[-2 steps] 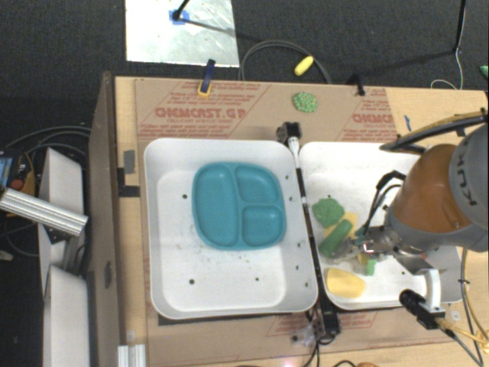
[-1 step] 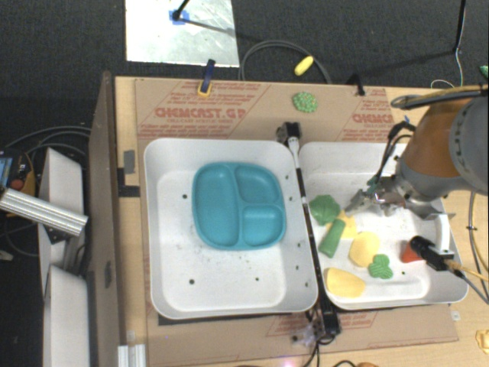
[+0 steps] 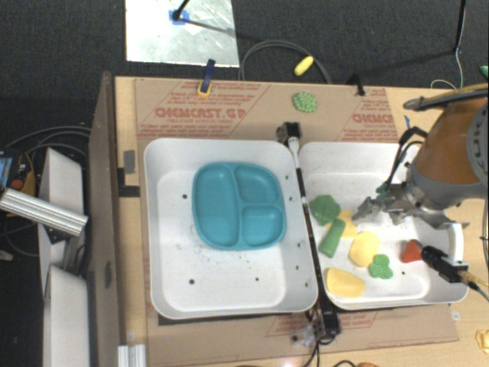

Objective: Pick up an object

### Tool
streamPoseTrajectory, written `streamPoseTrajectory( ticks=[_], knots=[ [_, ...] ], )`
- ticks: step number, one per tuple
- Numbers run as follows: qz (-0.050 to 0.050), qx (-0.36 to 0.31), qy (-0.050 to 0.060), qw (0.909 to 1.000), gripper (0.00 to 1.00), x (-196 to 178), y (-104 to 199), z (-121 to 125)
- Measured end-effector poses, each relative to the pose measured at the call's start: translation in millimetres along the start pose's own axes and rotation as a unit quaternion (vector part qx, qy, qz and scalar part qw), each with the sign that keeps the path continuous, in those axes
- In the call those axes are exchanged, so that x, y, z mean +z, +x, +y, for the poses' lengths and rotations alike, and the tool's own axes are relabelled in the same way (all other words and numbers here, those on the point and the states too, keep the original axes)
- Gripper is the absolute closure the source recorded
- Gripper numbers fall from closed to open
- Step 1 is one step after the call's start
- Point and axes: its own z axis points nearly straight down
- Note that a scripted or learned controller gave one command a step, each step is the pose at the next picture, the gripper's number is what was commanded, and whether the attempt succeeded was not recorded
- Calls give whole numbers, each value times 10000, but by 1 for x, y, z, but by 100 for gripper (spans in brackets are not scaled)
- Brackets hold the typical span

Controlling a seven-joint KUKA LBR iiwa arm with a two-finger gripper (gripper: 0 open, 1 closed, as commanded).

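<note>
The right bin [image 3: 344, 163] holds several toy foods. A green broccoli [image 3: 325, 207] and a green cucumber piece [image 3: 331, 238] lie by its left wall. A yellow lemon-like piece [image 3: 365, 248], a small green piece [image 3: 380, 267], a yellow wedge [image 3: 345, 283] and a red piece [image 3: 412, 251] lie toward the front. My gripper [image 3: 377, 203] hangs low over the middle of this bin, just right of the broccoli and above the yellow piece. Nothing shows held in it.
The left bin [image 3: 172, 205] carries a blue divided plate [image 3: 238, 205]. A black divider rail [image 3: 304, 212] runs between the bins. On the cardboard behind them lie a green bumpy piece [image 3: 305, 102] and a yellow piece [image 3: 303, 66]. The arm's orange band [image 3: 451, 155] covers the right bin's right side.
</note>
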Motion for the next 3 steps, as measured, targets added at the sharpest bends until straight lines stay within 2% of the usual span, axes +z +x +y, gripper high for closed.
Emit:
streamPoseTrajectory(
  ticks=[1, 2, 3],
  knots=[
    [4, 2, 10, 10000, 0, -16, 21, -47],
    [-9, -4, -25, 10000, 0, 46, 16, -54],
    [-32, 4, -62, 10000, 100, 31, 14, -52]
  ],
)
